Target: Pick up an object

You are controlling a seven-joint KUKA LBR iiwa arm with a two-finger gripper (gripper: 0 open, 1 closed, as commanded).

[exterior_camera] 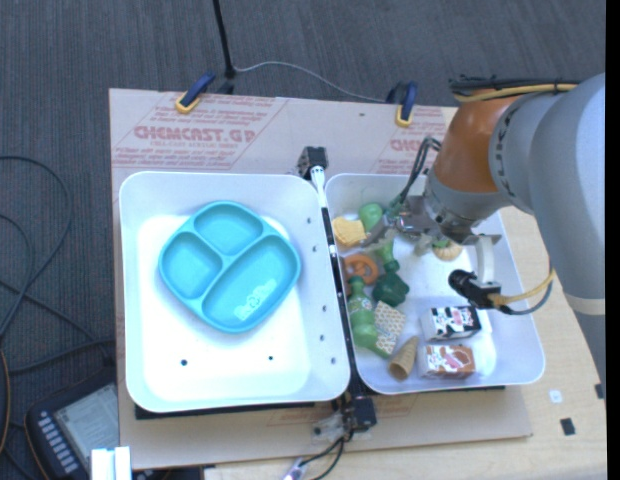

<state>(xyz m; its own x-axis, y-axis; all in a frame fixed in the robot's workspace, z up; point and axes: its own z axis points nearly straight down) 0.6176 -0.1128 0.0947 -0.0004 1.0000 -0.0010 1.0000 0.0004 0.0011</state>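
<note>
Gripper (415,226) is down in the right bin (520,353), near its far end; can't tell its state, nothing seen held. Toy food is piled along that bin's left wall: green pepper (371,214), yellow piece (348,232), ice cream cone (403,359). Cow-print carton (454,320) and red box (450,360) lie at its near end. Blue divided plate (229,265) sits in the left bin (150,373).

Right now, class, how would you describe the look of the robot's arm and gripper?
The arm is thick, rounded and grey, with an orange band above the wrist. The gripper below is a darker metal assembly. A thin yellowish cable loops beside it, ending at a black connector.
</note>
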